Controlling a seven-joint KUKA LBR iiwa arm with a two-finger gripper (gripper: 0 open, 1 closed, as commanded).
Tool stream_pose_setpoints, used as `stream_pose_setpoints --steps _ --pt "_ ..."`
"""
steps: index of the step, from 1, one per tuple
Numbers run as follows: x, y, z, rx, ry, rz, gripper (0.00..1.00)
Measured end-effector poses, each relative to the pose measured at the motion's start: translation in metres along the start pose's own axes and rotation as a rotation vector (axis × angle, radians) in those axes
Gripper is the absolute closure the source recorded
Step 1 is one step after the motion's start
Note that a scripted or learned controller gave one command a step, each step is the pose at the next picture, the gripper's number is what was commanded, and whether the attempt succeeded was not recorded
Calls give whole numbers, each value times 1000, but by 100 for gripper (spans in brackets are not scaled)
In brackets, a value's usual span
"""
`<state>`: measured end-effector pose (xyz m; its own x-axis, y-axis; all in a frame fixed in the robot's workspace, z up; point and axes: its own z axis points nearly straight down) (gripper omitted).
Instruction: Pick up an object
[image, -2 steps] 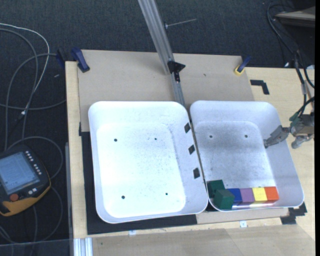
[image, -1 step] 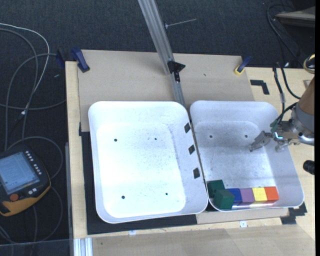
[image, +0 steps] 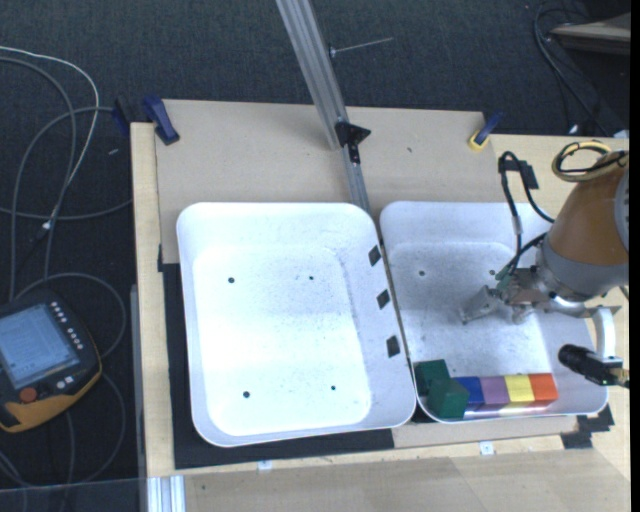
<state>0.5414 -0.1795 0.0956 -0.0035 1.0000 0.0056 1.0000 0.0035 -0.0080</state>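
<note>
My gripper (image: 481, 308) hangs low over the middle of the right bin (image: 440, 250), reaching in from the right, with the orange band of the arm (image: 585, 225) above it. Nothing shows in its grasp. Along the bin's front wall lie a dark green block (image: 432, 376), a lighter green piece (image: 450, 401) against it, and a row of coloured blocks (image: 506, 389) in blue, purple, yellow and orange. These objects lie below and slightly left of the gripper, apart from it.
The left bin (image: 200, 240) adjoins the right one. A metal rail (image: 318, 75) slants down to the gap between the bins. A black part (image: 587, 363) sticks out by the right bin's right rim. A teach pendant (image: 40, 355) and cables lie on the floor at the left.
</note>
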Motion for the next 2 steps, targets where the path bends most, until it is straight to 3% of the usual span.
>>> stream_pose_setpoints --steps 1,2 --pt "-1 25 -35 -13 -7 1 0" --pt "37 8 -2 -2 -1 0 0"
